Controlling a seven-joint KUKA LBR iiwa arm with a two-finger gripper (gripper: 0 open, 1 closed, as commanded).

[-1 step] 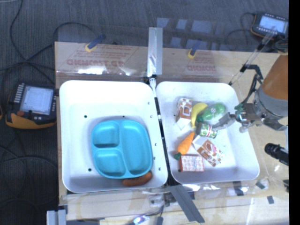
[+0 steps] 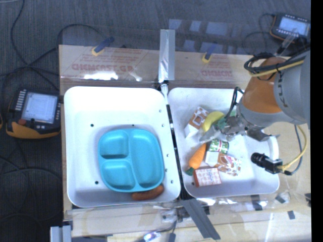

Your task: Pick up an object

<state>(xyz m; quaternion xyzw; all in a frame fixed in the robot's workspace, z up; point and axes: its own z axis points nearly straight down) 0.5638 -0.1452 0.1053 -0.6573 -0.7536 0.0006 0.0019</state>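
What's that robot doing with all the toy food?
A grey and orange robot arm reaches into the right bin, which holds a pile of toy food: a banana, a carrot and some small boxes. Its end effector is down by the banana, trying to pick something up. The left bin has a blue divided plate and a sausage beside it.

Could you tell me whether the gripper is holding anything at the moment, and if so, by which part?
It cannot be told: the gripper is down among the packets beside the banana, its hold hidden.
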